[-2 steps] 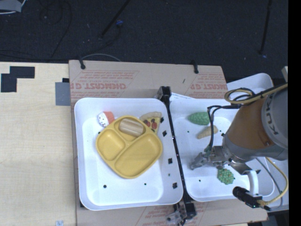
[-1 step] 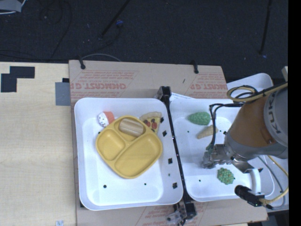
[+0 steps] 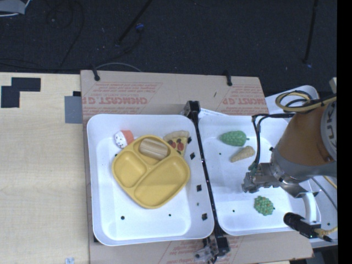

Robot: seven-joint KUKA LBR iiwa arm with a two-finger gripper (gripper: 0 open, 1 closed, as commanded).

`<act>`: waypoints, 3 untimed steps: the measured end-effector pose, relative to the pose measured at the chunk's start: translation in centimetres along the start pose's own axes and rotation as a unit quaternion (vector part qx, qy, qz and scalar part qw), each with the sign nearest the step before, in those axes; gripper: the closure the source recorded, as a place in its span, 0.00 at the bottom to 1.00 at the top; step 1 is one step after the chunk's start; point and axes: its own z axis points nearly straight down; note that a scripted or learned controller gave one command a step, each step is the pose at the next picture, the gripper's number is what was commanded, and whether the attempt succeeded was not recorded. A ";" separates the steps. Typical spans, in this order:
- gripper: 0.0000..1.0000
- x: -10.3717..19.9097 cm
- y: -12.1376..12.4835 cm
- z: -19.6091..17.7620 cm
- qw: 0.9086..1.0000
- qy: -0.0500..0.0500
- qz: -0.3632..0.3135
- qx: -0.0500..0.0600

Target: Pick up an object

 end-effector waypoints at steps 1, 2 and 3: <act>1.00 -0.1 0.3 -6.3 1.000 0.000 -0.001 -0.001; 1.00 -0.2 0.4 -11.5 1.000 -0.001 -0.001 -0.001; 1.00 5.0 1.2 -12.0 1.000 0.000 -0.003 0.001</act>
